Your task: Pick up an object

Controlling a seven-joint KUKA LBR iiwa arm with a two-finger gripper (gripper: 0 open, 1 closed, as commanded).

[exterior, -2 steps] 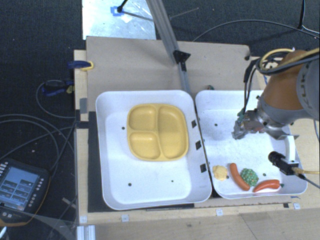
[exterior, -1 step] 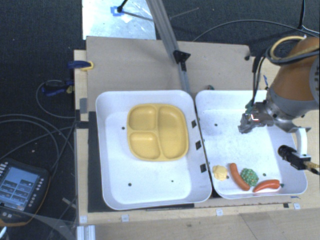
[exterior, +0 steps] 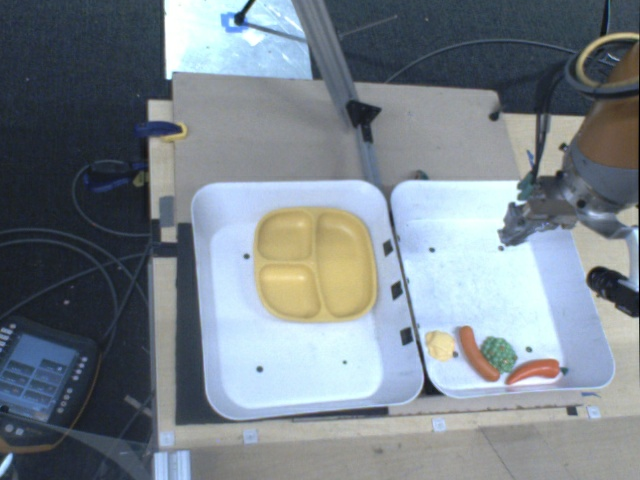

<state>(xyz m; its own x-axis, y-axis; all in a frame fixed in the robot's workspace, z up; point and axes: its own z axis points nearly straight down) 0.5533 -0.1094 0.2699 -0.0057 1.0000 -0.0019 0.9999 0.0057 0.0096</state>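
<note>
The claw (exterior: 512, 230) hovers over the right bin's (exterior: 470, 278) far end; whether it is apart or together, I cannot tell. Nothing picked yet. The orange sausage (exterior: 477, 352) lies at that bin's near edge, between yellow piece (exterior: 439, 344) and green broccoli (exterior: 498, 350). Next call: travel toward that near edge, then descend.

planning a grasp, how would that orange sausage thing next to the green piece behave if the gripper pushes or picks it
The orange sausage is long and rounded, so it would probably roll if nudged sideways. Its smooth, shiny look suggests it may slip between fingers. It touches the green piece, which would likely shift too.
</note>
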